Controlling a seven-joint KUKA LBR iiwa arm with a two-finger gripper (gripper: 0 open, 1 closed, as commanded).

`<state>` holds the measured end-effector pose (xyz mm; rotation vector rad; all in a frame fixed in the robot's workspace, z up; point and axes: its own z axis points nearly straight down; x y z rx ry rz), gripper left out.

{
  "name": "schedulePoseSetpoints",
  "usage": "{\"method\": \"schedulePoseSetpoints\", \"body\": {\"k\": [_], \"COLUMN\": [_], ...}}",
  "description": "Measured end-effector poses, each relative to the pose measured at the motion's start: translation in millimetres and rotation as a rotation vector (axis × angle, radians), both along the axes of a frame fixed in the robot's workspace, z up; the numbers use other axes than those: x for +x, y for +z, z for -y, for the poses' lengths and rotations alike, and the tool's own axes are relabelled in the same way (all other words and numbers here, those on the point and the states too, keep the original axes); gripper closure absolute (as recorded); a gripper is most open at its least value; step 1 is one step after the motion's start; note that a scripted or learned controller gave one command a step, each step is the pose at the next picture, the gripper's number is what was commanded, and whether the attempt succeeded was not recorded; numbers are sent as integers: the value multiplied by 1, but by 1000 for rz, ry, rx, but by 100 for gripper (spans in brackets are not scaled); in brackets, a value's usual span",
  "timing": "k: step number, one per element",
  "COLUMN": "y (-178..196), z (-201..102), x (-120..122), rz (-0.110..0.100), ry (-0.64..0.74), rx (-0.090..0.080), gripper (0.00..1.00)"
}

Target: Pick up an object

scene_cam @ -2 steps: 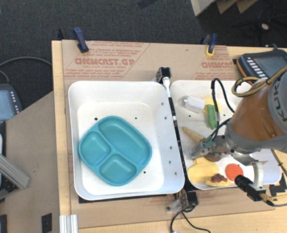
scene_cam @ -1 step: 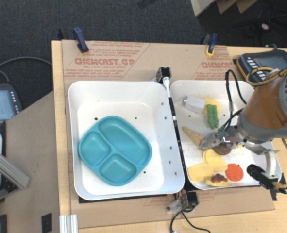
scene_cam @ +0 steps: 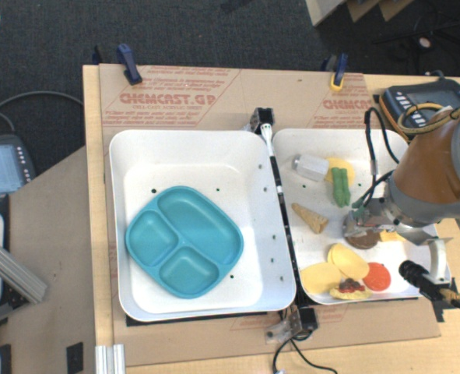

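On my feed: pincer point(scene_cam: 362, 231) low in right white bin point(scene_cam: 307, 140), over small brown round object point(scene_cam: 362, 240); grip state, cannot tell. Teal divided plastic tray point(scene_cam: 184, 241) in left bin point(scene_cam: 128, 154).

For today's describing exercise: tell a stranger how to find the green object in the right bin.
Start at the right bin, the one the arm reaches into. Look in its far half, above the tan cone. The green object stands out as a short stick lying lengthwise on a yellow piece, beside a pale grey block; nothing else there is green.
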<state>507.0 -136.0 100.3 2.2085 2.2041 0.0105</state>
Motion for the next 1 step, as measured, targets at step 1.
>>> {"method": "schedulePoseSetpoints", "body": {"k": [1], "y": [89], "z": [-85], "x": [30], "rz": [-11], "ry": [10], "rx": [11], "gripper": [100]}}
